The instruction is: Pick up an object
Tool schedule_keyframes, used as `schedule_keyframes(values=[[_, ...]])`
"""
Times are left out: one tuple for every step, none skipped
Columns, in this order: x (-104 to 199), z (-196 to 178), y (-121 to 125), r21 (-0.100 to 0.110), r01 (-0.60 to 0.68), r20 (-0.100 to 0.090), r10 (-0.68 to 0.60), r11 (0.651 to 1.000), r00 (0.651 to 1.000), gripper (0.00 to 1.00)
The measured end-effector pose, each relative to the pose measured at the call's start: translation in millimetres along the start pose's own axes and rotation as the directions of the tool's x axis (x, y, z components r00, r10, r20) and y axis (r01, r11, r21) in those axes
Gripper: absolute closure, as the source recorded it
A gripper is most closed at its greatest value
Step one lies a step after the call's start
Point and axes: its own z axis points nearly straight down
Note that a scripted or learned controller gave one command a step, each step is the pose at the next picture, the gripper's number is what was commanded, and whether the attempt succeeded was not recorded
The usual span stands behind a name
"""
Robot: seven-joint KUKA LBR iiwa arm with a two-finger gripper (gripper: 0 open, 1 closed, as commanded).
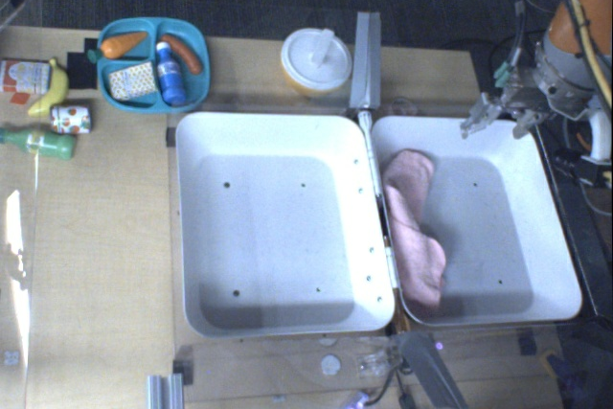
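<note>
A pink cloth (412,223) lies crumpled along the left side of the right bin (517,302), stretching from near its top to near its bottom. My gripper (499,117) hangs over the far right corner of that bin, well to the upper right of the cloth. Its two fingers (476,117) are spread apart, open, with nothing between them.
The left bin (278,316) sits beside the right one, with a metal divider (364,62) rising at the back between them. Behind stand a lidded yellow cup (316,60) and a blue tray (153,62) of toy food. Small toys (43,110) lie at far left.
</note>
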Motion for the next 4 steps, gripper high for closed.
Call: schedule_keyframes(values=[[40.8,132.0,-17.7,0.002,0.085,-0.001,-0.085,0.996,0.996,0.0],[60.3,151.0,30.5,-0.001,0.22,0.001,-0.22,0.975,0.975,0.0],[53.6,150.4,3.3,-0.008,0.22,0.002,-0.22,0.975,0.975,0.0],[55.4,138.2,5.8,-0.016,0.222,0.003,-0.222,0.975,0.975,1.0]])
